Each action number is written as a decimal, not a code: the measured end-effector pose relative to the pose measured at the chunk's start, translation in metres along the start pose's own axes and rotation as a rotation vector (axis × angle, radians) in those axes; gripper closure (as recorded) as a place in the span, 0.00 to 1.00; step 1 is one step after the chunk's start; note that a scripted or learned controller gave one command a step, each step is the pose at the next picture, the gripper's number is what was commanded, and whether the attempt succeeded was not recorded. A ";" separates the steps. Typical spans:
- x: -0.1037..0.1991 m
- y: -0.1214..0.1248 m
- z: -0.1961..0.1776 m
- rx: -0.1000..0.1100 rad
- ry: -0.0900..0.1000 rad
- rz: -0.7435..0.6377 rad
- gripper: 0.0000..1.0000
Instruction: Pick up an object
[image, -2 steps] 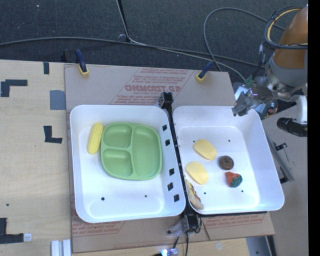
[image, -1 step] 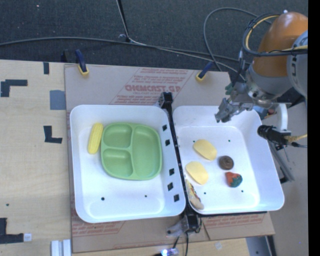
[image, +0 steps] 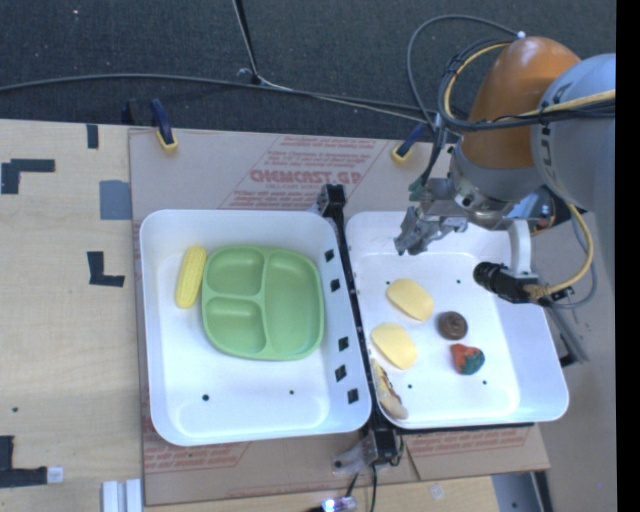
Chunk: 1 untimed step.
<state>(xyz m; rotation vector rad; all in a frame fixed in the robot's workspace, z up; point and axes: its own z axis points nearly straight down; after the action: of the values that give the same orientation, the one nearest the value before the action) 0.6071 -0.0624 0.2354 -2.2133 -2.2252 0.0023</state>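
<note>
— Where is the gripper (image: 414, 238)?

— Over the far left part of the right bin (image: 535, 385), above bare floor. Whether it is apart or together cannot be told (too dark and small), and nothing shows between its tips.

— And the objects?

— Nearer in that bin: a yellow piece (image: 410, 298), a second yellow piece (image: 395, 346) just below it, a brown disc (image: 453, 325), a red-and-green toy (image: 467, 358), and a small item (image: 390, 395) at the left wall.

— The left bin (image: 160, 300)?

— It holds a green tray (image: 263, 302), with a corn cob (image: 190, 277) beside it.
</note>
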 end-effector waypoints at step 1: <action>0.048 -0.008 0.012 0.000 0.000 0.000 1.00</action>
<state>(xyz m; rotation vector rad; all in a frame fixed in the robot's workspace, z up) 0.5992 -0.0141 0.2237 -2.2134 -2.2252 0.0027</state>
